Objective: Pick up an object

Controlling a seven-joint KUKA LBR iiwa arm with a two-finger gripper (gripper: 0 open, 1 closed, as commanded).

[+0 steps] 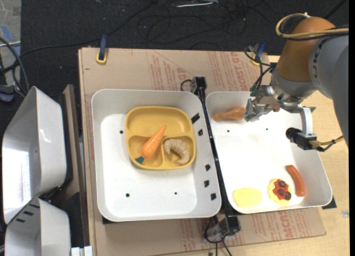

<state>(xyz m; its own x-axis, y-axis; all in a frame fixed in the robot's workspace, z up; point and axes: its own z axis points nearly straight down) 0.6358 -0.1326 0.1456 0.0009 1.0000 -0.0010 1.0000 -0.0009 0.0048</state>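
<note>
1. Currently the gripper is hanging low over the far part of the right bin, not far from the divider between the two bins. How wide it is standing is not showing, so I cannot tell whether it is open or closed, or whether it has hold of anything.
2. Just beside the gripper, on the view's left of it, the brown drumstick is lying flat, and its thick end is seeming to touch the gripper.
3. Close beyond the gripper and the drumstick, the bin's far wall is running across, hemming that side in.
4. Well apart from the gripper, toward the near rim, a red sausage, a small round tart with red topping and a flat yellow disc are lying in a loose row.
5. Farther to the view's left of the gripper, past the divider, the left bin is carrying a yellow divided plate. An orange carrot and a pale curled shrimp are resting in its compartments.
6. Under both bins the brown worktop is showing.
</note>
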